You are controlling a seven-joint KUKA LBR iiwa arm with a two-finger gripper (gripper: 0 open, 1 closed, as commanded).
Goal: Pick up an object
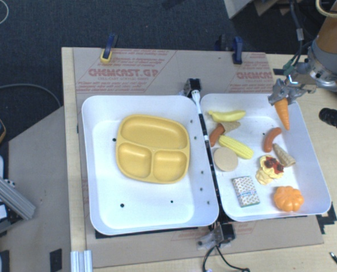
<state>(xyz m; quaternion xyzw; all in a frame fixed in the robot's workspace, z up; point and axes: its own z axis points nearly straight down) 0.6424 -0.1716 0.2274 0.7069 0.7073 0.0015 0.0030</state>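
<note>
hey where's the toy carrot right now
In the camera view the carrot hangs point down between the fingers of the gripper, over the far right part of the right bin, just above a red sausage.

light: even, bright overhead | shadows: soft, faint | focus: slightly soft | glare: none

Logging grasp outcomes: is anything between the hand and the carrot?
No. The carrot already hangs point-down from the hand, gripped at its top, lifted over the right bin's far corner. Nothing visible lies between them.
</note>
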